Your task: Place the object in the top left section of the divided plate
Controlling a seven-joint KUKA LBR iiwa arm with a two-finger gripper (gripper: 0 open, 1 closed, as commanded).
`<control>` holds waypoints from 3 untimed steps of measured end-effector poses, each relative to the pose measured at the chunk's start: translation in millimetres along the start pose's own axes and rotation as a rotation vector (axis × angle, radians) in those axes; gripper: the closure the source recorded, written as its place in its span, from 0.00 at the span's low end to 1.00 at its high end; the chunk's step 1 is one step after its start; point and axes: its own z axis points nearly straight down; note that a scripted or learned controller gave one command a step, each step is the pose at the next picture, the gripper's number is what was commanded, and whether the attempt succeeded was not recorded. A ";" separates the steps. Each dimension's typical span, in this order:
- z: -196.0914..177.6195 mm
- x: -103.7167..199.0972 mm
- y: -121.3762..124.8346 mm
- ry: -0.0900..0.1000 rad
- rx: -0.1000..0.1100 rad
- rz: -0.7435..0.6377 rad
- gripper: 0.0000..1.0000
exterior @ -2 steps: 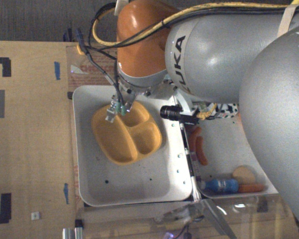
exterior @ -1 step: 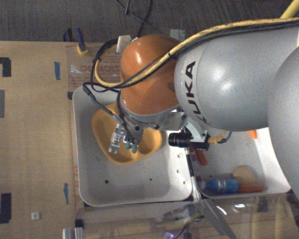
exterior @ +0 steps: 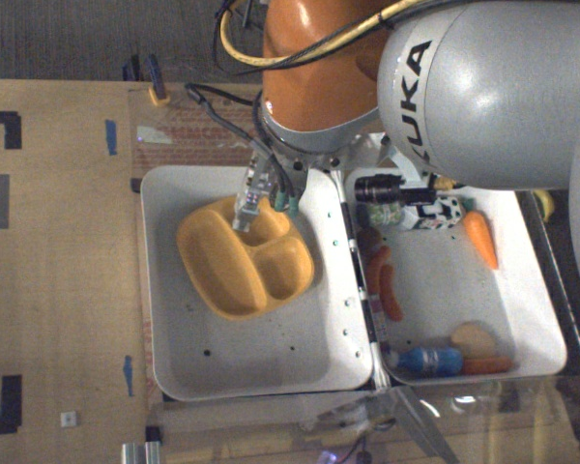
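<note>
Bench: wooden, bearing two white bins [exterior: 174,356].
Gripper [exterior: 261,196]: over yellow divided plate [exterior: 242,259]'s upper compartment; grip state unreadable.
Progress: placement unconfirmed; carrot [exterior: 480,238] lies well right.

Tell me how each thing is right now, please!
divided plate: upright in the left bin, sections showing bare yellow.
gripper: hanging over the plate's upper edge.
carrot: lying flat in the right bin.
blue bottle: lying on its side.

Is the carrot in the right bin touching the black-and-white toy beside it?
Apart. The camera view shows bare white bin floor between the carrot and the black-and-white toy.
</note>
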 end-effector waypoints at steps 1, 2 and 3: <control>49.1 54.2 12.5 0.003 0.000 -0.233 1.00; 52.8 64.5 8.0 0.005 0.001 -0.120 1.00; 9.4 -5.8 -19.8 -0.001 -0.001 -0.238 1.00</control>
